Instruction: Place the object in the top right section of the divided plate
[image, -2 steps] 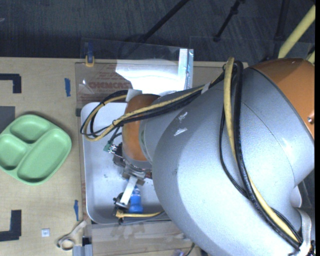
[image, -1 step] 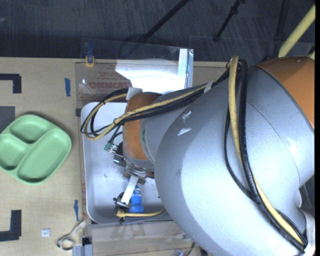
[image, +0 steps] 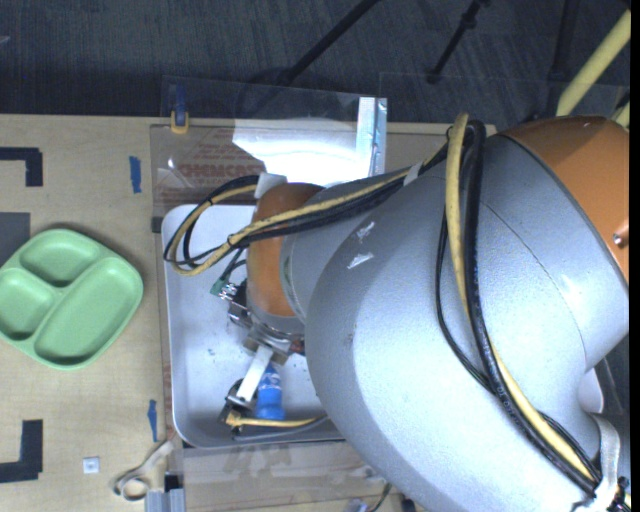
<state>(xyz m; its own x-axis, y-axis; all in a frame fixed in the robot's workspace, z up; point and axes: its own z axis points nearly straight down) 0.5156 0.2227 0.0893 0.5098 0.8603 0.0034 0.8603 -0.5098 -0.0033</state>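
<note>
You see the tan table (image: 90, 180) carrying black corner marks (image: 24, 165) at its left edge and short blue tape strips (image: 134, 174). A white bin (image: 190, 330) sits on it, with crumpled clear plastic sheeting (image: 300, 135) behind. Beyond the table lies dark carpeted floor (image: 150, 45).

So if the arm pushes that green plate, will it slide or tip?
The plate looks like light plastic lying flat on the smooth bench, so it would probably slide. Its shallow, wide shape makes tipping unlikely, unless it is pressed at the rim.

Grey arm (image: 450, 330), orange band, yellow-black cables (image: 200, 215)
</note>
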